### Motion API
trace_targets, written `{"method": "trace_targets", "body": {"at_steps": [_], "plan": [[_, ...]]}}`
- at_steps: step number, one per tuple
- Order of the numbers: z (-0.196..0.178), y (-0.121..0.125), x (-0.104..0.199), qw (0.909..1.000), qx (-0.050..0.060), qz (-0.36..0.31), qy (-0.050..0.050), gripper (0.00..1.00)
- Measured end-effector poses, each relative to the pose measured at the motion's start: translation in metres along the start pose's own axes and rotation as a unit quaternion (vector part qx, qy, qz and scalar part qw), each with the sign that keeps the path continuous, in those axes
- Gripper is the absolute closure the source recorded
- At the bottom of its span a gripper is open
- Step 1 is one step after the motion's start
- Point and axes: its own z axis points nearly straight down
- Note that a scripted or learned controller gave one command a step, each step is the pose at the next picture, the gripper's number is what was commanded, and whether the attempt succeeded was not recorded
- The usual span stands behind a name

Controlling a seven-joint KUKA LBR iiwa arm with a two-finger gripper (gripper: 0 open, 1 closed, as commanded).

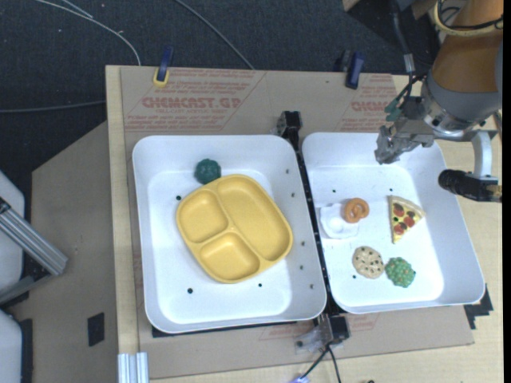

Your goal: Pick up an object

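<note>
Hovering over the far end of the right bin (459, 250), the gripper (389, 152) has nothing between its fingers that can be seen, and whether they stand wide or narrow cannot be told from this slanted view. This looks like the approach step: no object is chosen by contact yet, and the arm's grey wrist and orange band sit above the bin's far right corner.

Taking the right bin as landmark, the candidates lie in its middle and near half. A small doughnut (355, 210) sits near the bin's centre, touching or just beside a white cup-like piece (335, 222) on its left. A pizza slice (404, 217) lies to the doughnut's right, apart from it. Nearer the front, a cookie (368, 262) and a green broccoli piece (400, 272) lie just beside each other. Outside the right bin, the left bin (152, 238) holds a yellow divided plate (233, 227) and a dark green lump (208, 170) at the plate's far edge.

The next move calls for travel toward the bin's middle, then a descent centred on one item; the pizza slice stands free of neighbours, while the cookie and broccoli crowd each other.

The white piece blends into the bin floor, so its shape is hard to make out. The arm is cut off at the frame's top right.
</note>
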Motion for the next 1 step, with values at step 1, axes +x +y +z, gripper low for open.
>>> {"method": "trace_targets", "body": {"at_steps": [1], "plan": [[-0.002, -0.0027, 0.0482, 1.0, 0.0, 0.0, 0.0, 1.0]]}}
